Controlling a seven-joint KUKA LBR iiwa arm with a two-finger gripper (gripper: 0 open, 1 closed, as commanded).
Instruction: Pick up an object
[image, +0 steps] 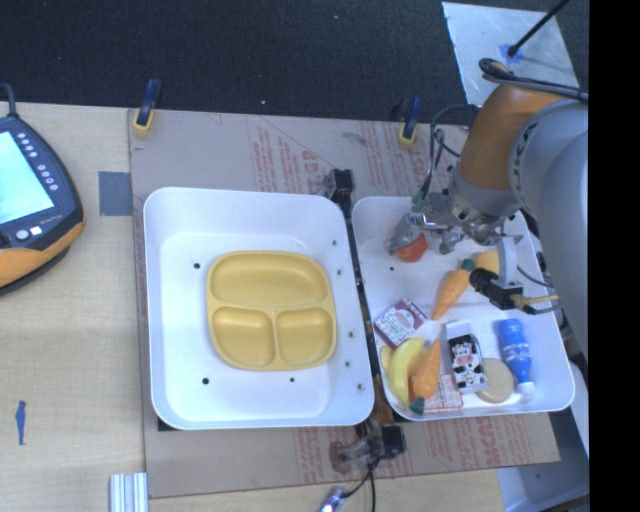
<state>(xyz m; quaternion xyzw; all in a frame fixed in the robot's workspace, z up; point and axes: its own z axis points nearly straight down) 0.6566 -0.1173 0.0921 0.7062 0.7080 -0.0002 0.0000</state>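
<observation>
**Claw over the red object, far corner of the right bin**

The claw (418, 236) hangs low in the right bin (560, 395), at its far left corner. A small red object (411, 251) lies directly beneath it, touching or nearly so. Whether the claw is closed cannot be told.

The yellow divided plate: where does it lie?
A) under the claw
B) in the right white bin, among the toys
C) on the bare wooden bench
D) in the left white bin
D: the yellow divided plate sits alone in the middle of the left white bin, while the carrots and other small things fill the right bin.
</observation>
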